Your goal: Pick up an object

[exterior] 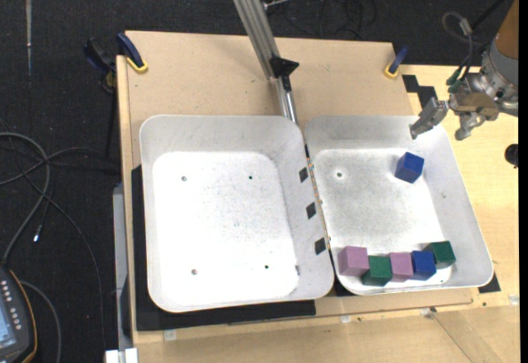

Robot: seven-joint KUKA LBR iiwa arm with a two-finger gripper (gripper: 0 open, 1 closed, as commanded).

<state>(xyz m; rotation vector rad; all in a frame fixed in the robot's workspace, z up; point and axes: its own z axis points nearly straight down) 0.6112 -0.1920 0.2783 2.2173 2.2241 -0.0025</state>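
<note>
Six blocks: right bin (462, 188), five along near rim, blue cube (409, 167) apart
gripper (446, 121): spread wide, nothing held, above bin's far corner

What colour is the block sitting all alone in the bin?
Blue. The lone block shows plainly in the camera view.

Readable text: none.
Blocks (398, 264): plain faces, no labels.
Bins (165, 139): no marks that can be read.
</note>
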